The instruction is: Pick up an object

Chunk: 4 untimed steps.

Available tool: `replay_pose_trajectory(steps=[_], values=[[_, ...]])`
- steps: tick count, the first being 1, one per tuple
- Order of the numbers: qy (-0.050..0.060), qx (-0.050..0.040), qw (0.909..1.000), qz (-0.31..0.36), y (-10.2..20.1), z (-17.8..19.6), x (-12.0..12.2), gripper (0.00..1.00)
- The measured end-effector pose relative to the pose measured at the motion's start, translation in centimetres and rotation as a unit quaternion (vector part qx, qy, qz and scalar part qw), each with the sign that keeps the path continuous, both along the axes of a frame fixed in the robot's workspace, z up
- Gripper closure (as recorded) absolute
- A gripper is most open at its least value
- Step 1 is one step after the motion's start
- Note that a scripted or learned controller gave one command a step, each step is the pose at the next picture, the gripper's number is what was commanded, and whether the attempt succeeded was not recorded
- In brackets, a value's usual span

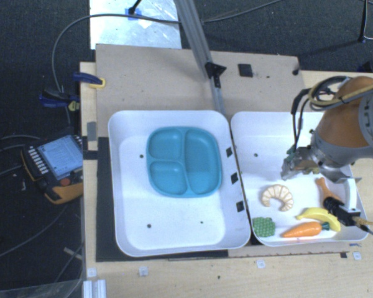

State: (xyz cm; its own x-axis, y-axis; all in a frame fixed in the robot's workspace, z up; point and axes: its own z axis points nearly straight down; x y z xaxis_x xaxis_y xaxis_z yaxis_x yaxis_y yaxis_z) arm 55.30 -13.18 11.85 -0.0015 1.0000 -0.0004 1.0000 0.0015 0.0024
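Gripper (292, 165) hovers just above croissant (278, 196) in right bin (255, 135).

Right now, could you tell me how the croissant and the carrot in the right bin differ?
The croissant is pale tan and curved into a crescent; the carrot is orange, straight and tapered. The croissant lies nearer the bin's middle, just below the gripper; the carrot lies along the near wall beside the banana. Both are toy foods lying flat in the right bin.

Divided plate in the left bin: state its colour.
Light blue divided plate, clearest in the camera view.
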Motion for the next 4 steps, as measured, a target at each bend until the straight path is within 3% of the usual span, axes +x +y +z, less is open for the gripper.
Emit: replay_pose_trajectory(steps=[1, 3, 4], values=[[-0.001, -0.0003, 1.0000, 0.001, -0.2, 4.3, 0.1, 1.00], [-0.003, -0.0006, 1.0000, 0.003, 0.1, 17.0, 0.4, 1.00], [0.000, 0.0006, 1.0000, 0.004, 5.4, 15.6, 1.6, 1.00]])
